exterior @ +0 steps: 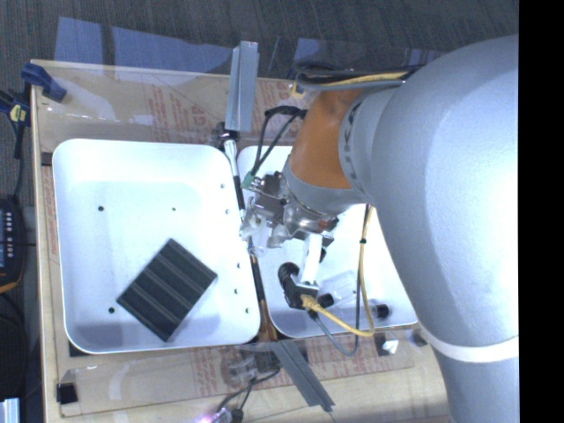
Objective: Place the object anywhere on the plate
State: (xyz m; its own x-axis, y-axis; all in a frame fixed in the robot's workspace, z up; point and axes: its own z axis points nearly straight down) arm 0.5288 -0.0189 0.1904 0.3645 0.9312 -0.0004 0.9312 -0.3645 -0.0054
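Reference landmark: the left bin (88,161), one of two white bins on the surface (132,104).

1. Plate. A dark, ribbed, rectangular plate (167,289) lies flat inside the left bin, in its near half, turned at a slant to the bin walls. It is in full view and nothing rests on it.

2. Gripper. I see the gripper (264,223) just past the left bin's right wall, about midway along that wall. It is a tangle of metal parts and cables at this angle. I cannot tell whether the jaws are spread or pressed together, and I cannot make out anything between them.

3. Right bin. The right bin (273,161) sits against the left bin's right side. The arm (441,174) covers most of it, and only its far-left corner and a strip of its near floor can be seen.

4. Object. A pale, glossy patch (342,285) lies on that near strip (too blurred to identify), well apart from the plate.

5. The orange band (317,148) sits right of the left bin's far corner.
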